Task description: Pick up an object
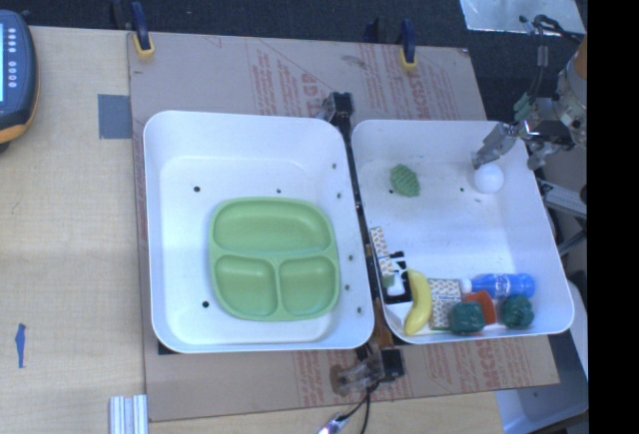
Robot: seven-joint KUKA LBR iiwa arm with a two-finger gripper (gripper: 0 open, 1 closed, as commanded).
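Observation:
My gripper [511, 153] hovers over the back right corner of the right bin [449, 222]. Its fingers stand apart, and nothing is between them. A white ball [488, 179] lies just below the left fingertip [483, 155], close to it. A small green knobbly object [404, 180] rests alone toward the back left of the same bin. Along the bin's front lie a yellow banana [417, 302], a blue bottle [501, 284], a patterned box [444, 290], a red item [481, 304] and two dark green pieces [465, 319] [517, 312].
The left bin [170, 222] holds a light green divided plate [273, 257]. A dark divider [351, 193] runs between the two bins. A blue and orange device [15, 73] sits at the far left of the bench.

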